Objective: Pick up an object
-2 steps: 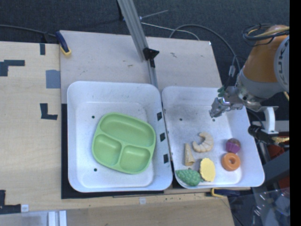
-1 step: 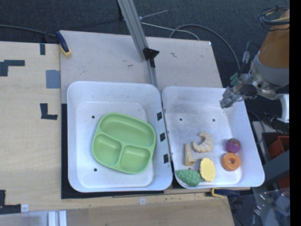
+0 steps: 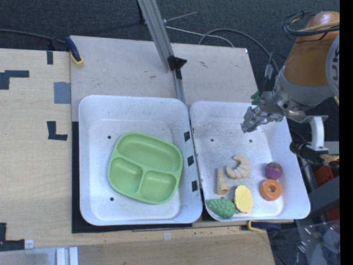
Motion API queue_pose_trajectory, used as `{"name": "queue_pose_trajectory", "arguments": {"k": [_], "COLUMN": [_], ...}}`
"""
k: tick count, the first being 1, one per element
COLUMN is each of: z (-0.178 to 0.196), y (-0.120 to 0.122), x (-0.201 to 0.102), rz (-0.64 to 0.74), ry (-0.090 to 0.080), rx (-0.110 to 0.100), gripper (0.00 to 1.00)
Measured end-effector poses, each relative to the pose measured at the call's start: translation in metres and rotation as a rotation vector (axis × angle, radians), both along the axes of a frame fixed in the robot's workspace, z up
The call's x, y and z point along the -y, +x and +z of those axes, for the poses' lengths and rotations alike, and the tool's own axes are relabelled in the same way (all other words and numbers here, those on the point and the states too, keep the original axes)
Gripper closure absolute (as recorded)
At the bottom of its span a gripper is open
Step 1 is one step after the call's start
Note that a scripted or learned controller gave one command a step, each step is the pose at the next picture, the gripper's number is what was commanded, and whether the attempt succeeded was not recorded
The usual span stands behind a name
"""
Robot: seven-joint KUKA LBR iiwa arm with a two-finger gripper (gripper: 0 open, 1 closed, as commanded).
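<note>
My gripper [image 3: 251, 123] hangs over the upper part of the right bin [image 3: 220, 115], above bare bin floor and nothing shows between its fingers. Below it lie a beige croissant [image 3: 239, 167], a tan stick-shaped piece [image 3: 221, 181], a yellow piece [image 3: 243, 199], green broccoli [image 3: 222, 207], an orange ring [image 3: 271, 189] and a purple piece [image 3: 273, 170]. All of these sit in the lower half of the right bin, apart from the gripper.
The left bin [image 3: 94, 115] holds a green divided plate [image 3: 145, 167]. A slanted metal pole [image 3: 157, 26] rises from the bench behind the bins' shared edge. Cables lie on the dark floor behind.
</note>
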State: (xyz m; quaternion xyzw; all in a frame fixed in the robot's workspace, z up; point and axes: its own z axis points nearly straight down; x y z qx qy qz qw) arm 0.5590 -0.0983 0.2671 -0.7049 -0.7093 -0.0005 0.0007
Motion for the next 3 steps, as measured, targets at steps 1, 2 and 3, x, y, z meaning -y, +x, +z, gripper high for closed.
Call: {"name": "queue_pose_trajectory", "arguments": {"k": [1,2,3], "z": [-0.014,-0.023,-0.021], "y": [-0.005,-0.015,-0.037], "x": [-0.056,-0.115,-0.162], "rz": [0.001,0.001,0.001], "ry": [0.0,0.0,0.0], "rx": [-0.003,-0.003,-0.003], "gripper": [1.0,1.0,1.0]}}
